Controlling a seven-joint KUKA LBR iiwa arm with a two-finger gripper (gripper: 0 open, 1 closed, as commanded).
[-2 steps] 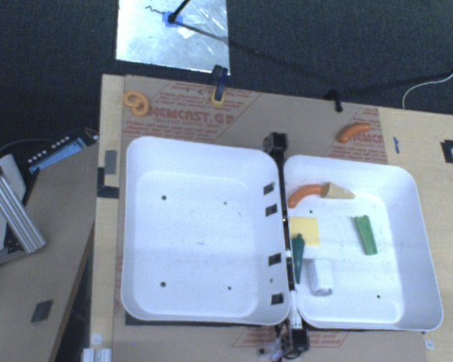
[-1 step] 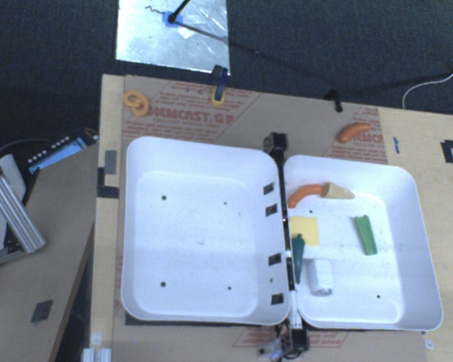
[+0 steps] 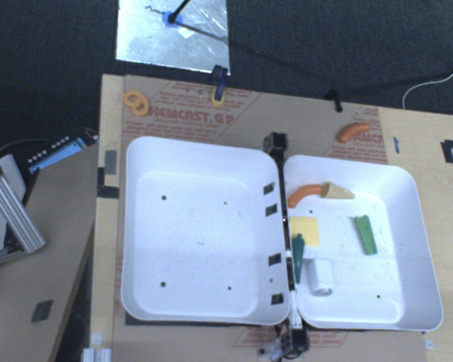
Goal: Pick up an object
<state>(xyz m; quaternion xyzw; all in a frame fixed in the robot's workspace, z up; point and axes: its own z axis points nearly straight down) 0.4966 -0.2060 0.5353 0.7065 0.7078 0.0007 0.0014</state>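
Claw state: cannot tell | target: green block [image 3: 365,234], right bin [image 3: 422,231] | you approach straight down; it lies apart.

Right bin [image 3: 420,254] holds block [image 3: 365,234], sponge [image 3: 304,227] and carrot [image 3: 307,193]
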